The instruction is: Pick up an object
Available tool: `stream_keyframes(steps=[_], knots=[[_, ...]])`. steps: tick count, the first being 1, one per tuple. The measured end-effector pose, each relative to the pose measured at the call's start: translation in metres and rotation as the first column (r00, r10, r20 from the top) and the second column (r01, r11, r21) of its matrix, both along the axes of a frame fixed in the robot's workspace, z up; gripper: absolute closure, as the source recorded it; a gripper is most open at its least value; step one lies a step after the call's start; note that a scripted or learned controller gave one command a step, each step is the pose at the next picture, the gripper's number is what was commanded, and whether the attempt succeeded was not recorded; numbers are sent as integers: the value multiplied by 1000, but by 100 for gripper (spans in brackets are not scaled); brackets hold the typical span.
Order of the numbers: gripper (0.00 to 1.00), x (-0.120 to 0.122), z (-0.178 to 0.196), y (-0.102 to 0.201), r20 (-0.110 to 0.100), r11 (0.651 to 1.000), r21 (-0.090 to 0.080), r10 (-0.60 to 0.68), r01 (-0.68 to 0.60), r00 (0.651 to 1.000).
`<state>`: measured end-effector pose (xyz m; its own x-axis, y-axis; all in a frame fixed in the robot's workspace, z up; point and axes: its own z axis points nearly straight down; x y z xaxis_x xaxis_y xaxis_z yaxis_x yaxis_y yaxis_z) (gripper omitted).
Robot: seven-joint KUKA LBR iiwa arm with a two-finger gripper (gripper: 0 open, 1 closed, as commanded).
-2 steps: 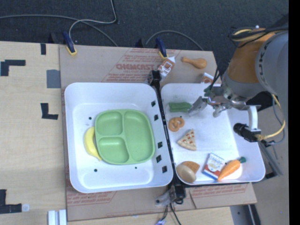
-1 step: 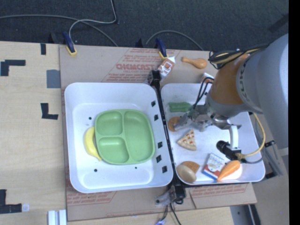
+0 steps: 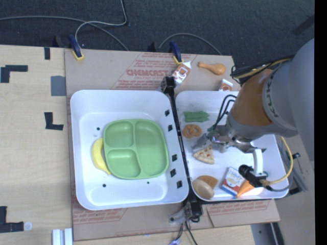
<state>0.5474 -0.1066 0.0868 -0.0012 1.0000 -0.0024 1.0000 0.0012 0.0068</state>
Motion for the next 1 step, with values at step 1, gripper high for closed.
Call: stream_keyframes(steps=[1], knots=[[0, 51, 0, -2, -2, 1000, 1, 0, 0, 1000]])
